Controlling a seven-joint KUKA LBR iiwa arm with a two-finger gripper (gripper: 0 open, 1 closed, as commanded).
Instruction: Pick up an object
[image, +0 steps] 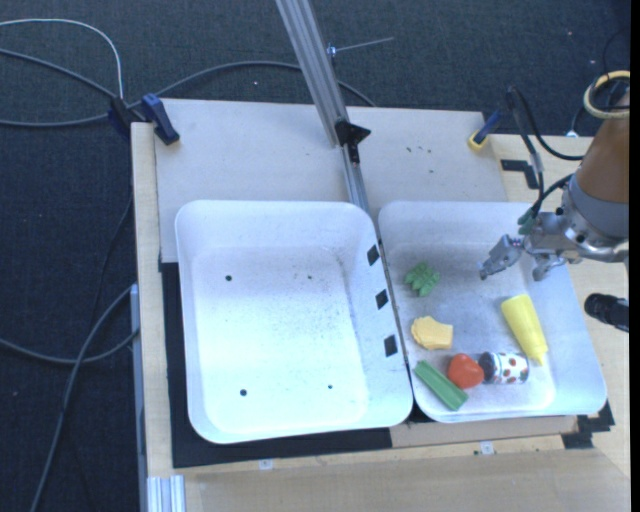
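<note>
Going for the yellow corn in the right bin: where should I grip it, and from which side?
Probably from above, fingers across the middle of the yellow corn, closing over its narrow width. It lies flat, long and tapered, with bare floor of the right bin on its left. The gripper hovers just up-left.

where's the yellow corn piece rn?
In the camera view, the yellow corn piece lies in the right bin, toward its right side, just above the spotted can and below the gripper.
</note>
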